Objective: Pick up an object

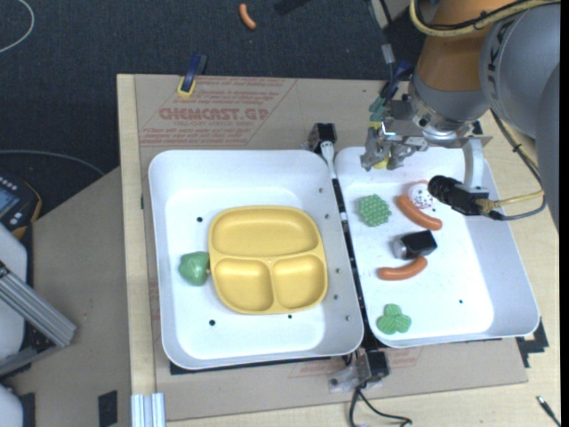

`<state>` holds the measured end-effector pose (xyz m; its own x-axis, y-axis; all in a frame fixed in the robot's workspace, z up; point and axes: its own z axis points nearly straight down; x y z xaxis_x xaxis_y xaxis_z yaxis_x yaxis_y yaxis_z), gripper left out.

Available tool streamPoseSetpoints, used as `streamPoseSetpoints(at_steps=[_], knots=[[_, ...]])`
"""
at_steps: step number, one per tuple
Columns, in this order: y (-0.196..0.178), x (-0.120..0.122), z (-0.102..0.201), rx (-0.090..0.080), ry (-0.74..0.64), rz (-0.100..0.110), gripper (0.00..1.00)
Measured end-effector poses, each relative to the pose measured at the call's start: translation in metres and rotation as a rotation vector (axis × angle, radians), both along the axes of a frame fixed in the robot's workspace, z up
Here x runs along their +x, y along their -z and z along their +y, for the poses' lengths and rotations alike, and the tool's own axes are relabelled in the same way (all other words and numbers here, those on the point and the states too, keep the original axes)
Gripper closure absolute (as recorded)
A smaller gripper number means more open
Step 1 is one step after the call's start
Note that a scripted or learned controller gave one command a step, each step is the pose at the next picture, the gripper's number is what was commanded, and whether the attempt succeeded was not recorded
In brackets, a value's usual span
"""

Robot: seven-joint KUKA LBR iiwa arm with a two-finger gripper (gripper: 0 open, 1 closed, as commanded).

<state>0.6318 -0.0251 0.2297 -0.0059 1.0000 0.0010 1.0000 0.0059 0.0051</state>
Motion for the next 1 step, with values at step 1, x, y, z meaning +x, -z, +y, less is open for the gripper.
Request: streamPoseSetpoints(at_steps=[1], knots=[[-0.0021, 0.0179, 0.0205, -0.001, 0.003, 0.001, 1.0]])
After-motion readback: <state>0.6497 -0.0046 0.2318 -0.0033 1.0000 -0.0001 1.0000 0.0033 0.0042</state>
